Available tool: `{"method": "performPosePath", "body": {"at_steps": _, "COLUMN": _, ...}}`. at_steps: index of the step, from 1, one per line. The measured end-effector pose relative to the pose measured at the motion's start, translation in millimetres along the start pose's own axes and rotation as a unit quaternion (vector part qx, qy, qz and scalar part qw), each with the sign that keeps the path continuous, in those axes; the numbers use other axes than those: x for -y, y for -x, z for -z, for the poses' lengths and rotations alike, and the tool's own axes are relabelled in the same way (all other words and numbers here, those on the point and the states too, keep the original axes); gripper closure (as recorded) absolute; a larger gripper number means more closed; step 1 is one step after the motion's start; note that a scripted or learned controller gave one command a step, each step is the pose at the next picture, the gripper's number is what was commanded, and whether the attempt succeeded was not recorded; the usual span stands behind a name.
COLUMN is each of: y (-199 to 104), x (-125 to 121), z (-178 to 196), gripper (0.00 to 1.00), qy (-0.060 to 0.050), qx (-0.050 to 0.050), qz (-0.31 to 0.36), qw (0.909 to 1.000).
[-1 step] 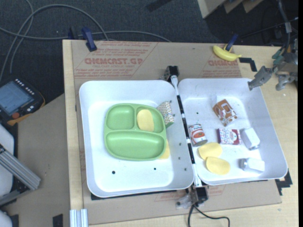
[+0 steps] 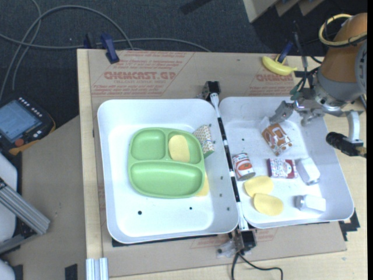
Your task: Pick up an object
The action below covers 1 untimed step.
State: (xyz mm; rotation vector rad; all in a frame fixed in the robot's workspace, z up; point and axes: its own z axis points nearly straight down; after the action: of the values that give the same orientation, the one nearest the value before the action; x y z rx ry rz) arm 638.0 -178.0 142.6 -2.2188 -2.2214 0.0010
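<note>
Gripper (image 2: 289,111) first: I see it over the far part of the right-hand shallow white bin (image 2: 344,182), hanging from the grey arm with its orange band (image 2: 348,39) that comes in from the right. Whether it is apart or closed I cannot tell from this angle. Nothing is visibly clamped in it.

Working from the near edge of that bin, I find two flat yellow discs (image 2: 263,195) lying together, one overlapping the other, and a small white and grey block (image 2: 310,203) off to their right. Beyond them sit a small red and white can (image 2: 242,165) by the bin's left wall, a red and white flat packet (image 2: 281,168), and a white rectangular piece (image 2: 308,170) just beside it. Farther still, an orange-brown and white crumpled packet (image 2: 277,137) lies just below the gripper, the closest object to it.

On the left, the other white bin (image 2: 116,156) carries a green divided plastic tray (image 2: 163,165) with a pale yellow oval piece (image 2: 179,148) in its upper right compartment. A patterned scrap (image 2: 204,137) rests against the tray's far right corner.

Outside the bins, on the far bench, a yellow banana-shaped toy (image 2: 277,66) lies well apart from everything.
</note>
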Motion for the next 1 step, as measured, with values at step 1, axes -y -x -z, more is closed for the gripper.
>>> {"method": "performPosePath", "body": {"at_steps": 1, "y": -37.6, "x": -9.4, "z": -57.4, "gripper": 0.00, "qy": 0.002, "qx": 0.001, "qz": 0.000, "qw": 1.0000}}
